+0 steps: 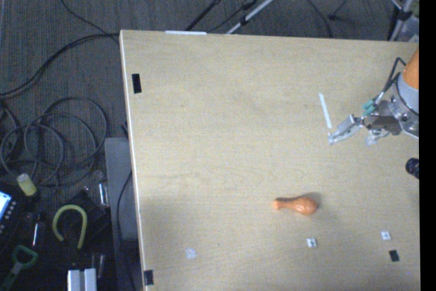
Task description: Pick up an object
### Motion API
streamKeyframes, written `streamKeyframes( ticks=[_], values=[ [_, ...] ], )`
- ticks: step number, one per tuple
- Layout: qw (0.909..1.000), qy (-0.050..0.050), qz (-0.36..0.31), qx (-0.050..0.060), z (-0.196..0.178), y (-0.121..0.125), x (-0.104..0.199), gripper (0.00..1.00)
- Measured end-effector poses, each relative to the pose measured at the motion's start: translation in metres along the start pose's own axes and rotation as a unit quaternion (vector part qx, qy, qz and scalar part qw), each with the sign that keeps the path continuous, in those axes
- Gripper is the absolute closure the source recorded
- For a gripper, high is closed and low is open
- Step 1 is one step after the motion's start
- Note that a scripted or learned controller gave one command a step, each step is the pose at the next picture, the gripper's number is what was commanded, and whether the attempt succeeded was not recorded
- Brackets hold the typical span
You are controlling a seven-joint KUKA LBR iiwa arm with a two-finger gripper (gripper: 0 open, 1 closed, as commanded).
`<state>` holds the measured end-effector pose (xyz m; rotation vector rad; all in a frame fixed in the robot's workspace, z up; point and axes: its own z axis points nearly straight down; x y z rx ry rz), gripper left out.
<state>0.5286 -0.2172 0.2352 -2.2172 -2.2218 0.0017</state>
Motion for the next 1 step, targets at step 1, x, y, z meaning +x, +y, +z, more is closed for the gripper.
streamKeyframes(
  ticks=[1],
  values=[
    [0.9993, -0.001, -0.037, 0.000, 0.1212, 0.0807, -0.0054, 0.00]
  ],
)
